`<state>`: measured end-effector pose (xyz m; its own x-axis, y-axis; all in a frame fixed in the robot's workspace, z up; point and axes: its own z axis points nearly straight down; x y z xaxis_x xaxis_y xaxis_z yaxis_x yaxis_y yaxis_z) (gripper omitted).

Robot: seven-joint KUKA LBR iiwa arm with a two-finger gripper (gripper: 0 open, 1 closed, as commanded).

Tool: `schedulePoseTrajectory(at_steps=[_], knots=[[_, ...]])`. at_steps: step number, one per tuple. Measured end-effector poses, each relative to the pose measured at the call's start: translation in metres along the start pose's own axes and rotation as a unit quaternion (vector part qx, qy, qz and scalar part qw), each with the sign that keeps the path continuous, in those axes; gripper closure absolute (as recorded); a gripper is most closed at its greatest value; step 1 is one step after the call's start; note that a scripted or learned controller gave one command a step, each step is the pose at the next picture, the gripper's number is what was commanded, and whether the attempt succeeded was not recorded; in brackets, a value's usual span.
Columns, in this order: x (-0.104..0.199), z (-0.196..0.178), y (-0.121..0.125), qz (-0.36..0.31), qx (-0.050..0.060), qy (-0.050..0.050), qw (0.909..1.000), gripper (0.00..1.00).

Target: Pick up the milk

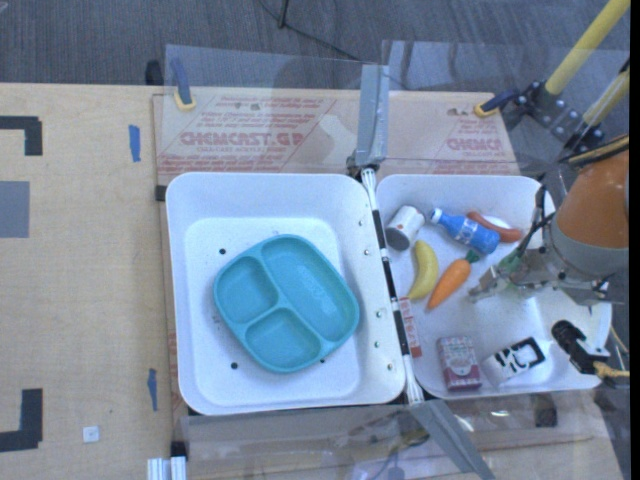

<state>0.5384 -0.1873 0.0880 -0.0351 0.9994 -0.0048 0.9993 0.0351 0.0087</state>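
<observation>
Two white bins side by side — left bin (190,298) held a teal divided plate (286,302), tilted. Right bin (400,193) held a white cup (404,225) on its side, banana (425,270), carrot (449,282), blue bottle (464,230), a sausage-like item (497,227), a reddish carton (459,360) and a white-and-black milk carton (519,358) near the front edge. Gripper (492,284) hovered just right of the carrot — well apart from the milk carton.
</observation>
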Motion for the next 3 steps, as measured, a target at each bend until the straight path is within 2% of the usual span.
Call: schedulePoseTrajectory(at_steps=[1, 2, 3], knots=[[-0.003, -0.001, -0.051, -0.033, 0.0, 0.001, 0.9994, 0.0], [-0.033, -0.017, -0.059, -0.11, 0.003, 0.003, 0.9939, 0.0], [-0.01, -0.001, -0.058, -0.115, 0.0, 0.0, 0.9933, 0.0]])
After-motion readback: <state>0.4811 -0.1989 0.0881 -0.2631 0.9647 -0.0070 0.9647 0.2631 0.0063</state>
